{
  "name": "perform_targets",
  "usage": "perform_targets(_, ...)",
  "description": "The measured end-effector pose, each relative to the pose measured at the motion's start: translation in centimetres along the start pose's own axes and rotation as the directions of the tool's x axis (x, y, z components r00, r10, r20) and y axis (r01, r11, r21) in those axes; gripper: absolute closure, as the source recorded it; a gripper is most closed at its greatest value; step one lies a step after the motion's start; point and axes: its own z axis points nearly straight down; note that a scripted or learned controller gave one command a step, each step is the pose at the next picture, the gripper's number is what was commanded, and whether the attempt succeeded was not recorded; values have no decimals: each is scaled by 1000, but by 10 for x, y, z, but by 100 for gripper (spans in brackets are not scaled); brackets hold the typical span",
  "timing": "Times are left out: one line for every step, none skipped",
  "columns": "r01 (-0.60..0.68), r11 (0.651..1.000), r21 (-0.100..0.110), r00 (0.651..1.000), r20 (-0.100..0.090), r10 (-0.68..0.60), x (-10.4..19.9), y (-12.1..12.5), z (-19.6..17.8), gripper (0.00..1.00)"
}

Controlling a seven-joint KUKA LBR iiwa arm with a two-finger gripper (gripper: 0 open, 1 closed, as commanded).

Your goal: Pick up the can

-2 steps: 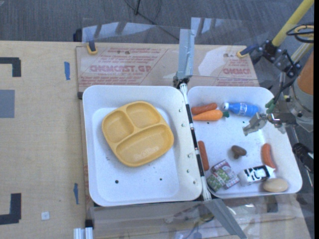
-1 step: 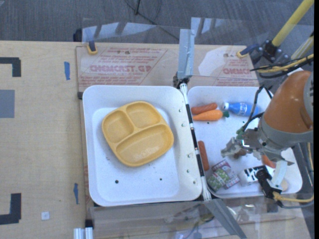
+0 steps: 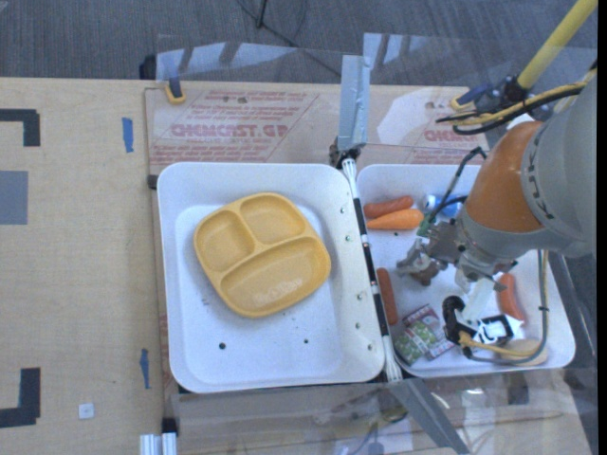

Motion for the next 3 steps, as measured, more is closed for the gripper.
perform_targets(-35, 999, 35, 999, 6, 34, 0, 105, 5, 0)
perform_targets(-170, 985, 3, 985, -1, 170, -1, 6, 0, 0)
perform_targets(-174, 985, 0, 985, -4, 174, -1, 8, -10, 100)
